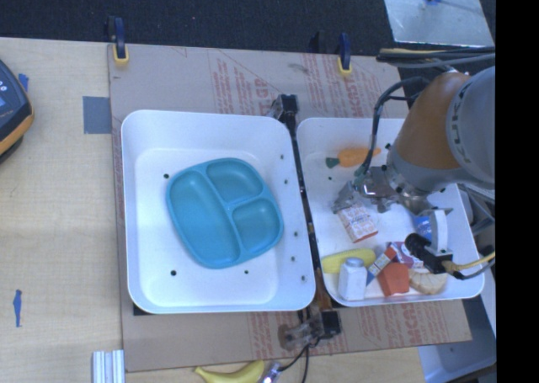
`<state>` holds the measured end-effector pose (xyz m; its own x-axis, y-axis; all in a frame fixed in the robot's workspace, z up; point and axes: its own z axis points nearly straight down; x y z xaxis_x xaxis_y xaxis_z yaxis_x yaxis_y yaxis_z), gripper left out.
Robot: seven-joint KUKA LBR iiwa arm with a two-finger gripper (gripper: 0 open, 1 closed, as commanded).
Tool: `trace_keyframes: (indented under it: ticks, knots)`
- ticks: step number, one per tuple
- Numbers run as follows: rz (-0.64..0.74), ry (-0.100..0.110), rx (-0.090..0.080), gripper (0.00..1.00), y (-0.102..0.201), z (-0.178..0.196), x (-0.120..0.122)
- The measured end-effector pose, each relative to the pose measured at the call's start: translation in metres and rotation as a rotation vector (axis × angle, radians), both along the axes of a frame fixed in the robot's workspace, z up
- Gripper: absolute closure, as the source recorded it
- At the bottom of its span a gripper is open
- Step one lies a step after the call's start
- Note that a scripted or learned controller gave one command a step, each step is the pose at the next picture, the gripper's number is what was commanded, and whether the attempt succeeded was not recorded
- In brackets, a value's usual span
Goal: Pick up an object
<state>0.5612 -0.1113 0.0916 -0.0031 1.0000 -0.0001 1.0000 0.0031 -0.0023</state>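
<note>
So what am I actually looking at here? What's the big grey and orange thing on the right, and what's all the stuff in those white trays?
You are looking down from one camera fixed above a workbench, at a slant. The grey and orange shape is a robot arm reaching in from the right. At its tip is a two-finger gripper, lowered into the right bin. I cannot tell from here whether it holds anything.

The left bin holds a blue divided plate. The right bin holds small mixed items: a toy carrot, a small printed packet, a yellow banana-like piece, a small white bottle and a red-orange block, among others too cluttered to name.

Its job is simply to pick up one object.
</note>
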Motion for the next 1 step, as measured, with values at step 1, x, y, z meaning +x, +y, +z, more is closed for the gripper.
trace_keyframes:
  ticks: [1]
  knots:
    - [0.001, 0.003, 0.000, 0.00, 0.0093, -0.0001, -0.0121]
